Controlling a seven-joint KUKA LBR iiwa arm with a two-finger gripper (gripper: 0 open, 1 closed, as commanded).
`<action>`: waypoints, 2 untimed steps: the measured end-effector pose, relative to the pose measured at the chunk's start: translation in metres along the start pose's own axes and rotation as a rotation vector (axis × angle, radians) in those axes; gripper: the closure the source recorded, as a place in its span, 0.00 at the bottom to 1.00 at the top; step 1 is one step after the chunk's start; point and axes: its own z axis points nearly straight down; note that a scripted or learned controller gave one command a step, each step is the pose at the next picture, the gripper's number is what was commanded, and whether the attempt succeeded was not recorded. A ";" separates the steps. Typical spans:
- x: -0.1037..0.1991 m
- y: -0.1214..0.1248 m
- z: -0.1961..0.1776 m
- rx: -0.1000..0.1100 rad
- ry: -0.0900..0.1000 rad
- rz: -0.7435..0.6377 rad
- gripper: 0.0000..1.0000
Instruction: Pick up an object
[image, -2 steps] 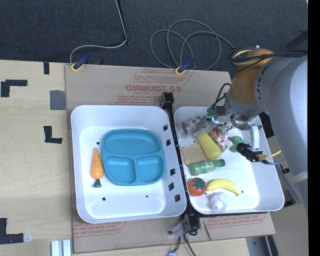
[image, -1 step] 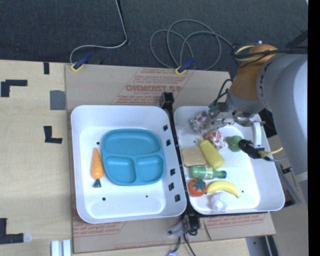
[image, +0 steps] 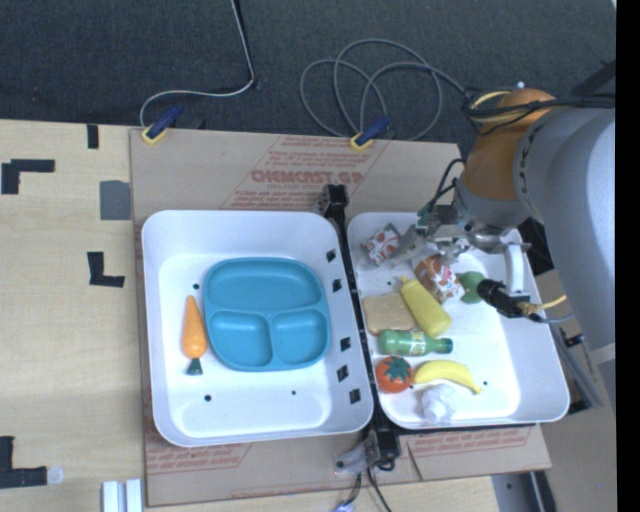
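Nothing lifted yet, by my reading. Claw (image: 447, 243) low over right bin (image: 530, 375), near the snack packet (image: 438, 274); its grip state cannot be told. Grasp and lift remain.

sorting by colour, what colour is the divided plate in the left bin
Light blue plate, seen clearly in the camera view.

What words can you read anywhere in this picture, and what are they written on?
"CHEMCAST GP": red print on the brown cardboard sheet under the bins, roughly as it reads; it is faint.
Other red print repeats across the cardboard, too blurred to read.
The small crinkled wrapper in the right bin has markings too small to read.
The green bottle shows no readable label.
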 end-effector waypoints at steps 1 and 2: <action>-0.009 -0.008 0.011 -0.009 0.008 -0.001 0.00; -0.012 -0.007 -0.002 -0.012 0.003 -0.002 1.00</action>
